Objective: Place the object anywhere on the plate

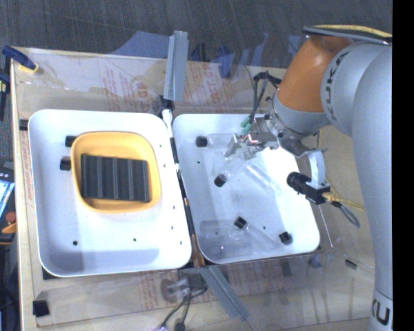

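Gripper [245, 145], state I cannot tell, hangs over right bin [300, 243]; carry squarely over yellow plate [117, 142] at frame left

My hand [252, 142] is blurred over the right bin [300, 236]; its finger state cannot be told. My arm [362, 116] is cut off at the right and bottom edges. Small dark pieces [219, 181] in the bin are too small to identify.
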